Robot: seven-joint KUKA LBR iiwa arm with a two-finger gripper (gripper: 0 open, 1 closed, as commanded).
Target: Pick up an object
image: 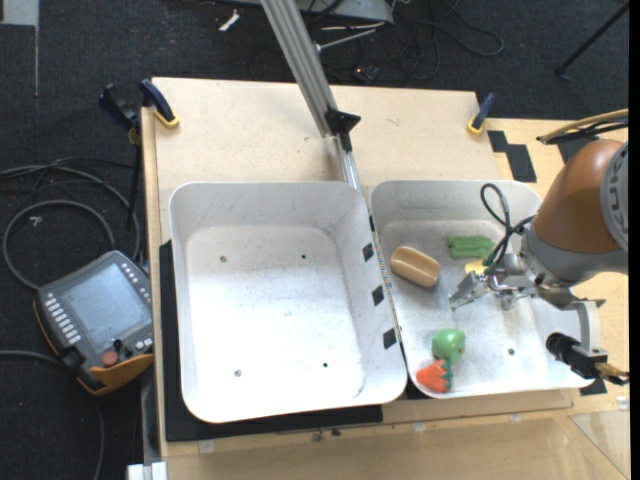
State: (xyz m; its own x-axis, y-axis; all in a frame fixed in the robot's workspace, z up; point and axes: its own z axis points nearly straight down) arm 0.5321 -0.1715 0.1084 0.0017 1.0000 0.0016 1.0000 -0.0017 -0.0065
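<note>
In the right bin (420, 200) lie a tan bread-roll shape (414, 266), a flat green piece (469, 246), a round green object (449, 344) and a small red-orange object (432, 375) at the front rim. My gripper (468, 292) hangs over the bin's middle, just right of the roll and below the flat green piece. Its metal fingers (462, 295) point left and down, with nothing seen between them.
The left bin (200, 208) sits beside the right one, sharing a middle rim. A slanted metal rod (300, 58) crosses the bench from the back. A teach pendant (95, 313) lies on the floor at left. Clamps sit at the bench's back corners.
</note>
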